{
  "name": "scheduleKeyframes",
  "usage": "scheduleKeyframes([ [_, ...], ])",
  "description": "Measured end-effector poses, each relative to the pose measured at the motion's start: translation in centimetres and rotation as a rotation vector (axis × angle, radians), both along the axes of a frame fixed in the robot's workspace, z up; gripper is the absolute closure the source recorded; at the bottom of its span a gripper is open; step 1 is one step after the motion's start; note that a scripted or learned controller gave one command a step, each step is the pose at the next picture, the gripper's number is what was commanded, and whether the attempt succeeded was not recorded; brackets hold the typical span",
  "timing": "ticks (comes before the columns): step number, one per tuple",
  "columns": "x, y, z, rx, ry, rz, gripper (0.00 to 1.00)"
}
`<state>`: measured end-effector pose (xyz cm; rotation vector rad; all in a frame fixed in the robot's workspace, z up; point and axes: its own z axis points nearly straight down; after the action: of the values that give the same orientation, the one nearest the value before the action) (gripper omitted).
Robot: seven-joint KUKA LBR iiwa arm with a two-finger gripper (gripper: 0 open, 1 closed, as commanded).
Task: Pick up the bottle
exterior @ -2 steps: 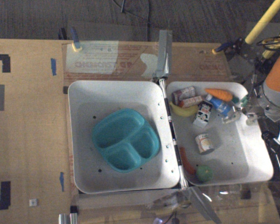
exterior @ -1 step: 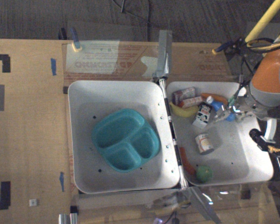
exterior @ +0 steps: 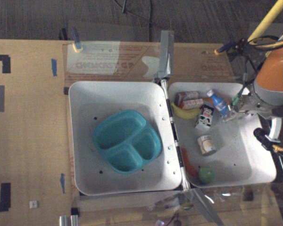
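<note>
Bottle (exterior: 218,102), blue with white cap, lies tilted in right bin (exterior: 254,171) near its far wall, beside small carton (exterior: 204,116) and banana (exterior: 185,111); gripper (exterior: 232,113) just right of bottle, touching or nearly so; finger state cannot be told.

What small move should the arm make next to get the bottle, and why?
Probably shift the gripper slightly left and lower it over the bottle. The bottle lies tilted in the right bin, beside the small carton, and the gripper sits just to its right.
</note>
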<state>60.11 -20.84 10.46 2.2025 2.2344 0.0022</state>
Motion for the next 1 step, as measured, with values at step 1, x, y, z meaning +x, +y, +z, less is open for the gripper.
scheduleKeyframes([
  [1, -0.50, 1.64, 12.68, 0.001, 0.002, -0.340, 1.00],
])
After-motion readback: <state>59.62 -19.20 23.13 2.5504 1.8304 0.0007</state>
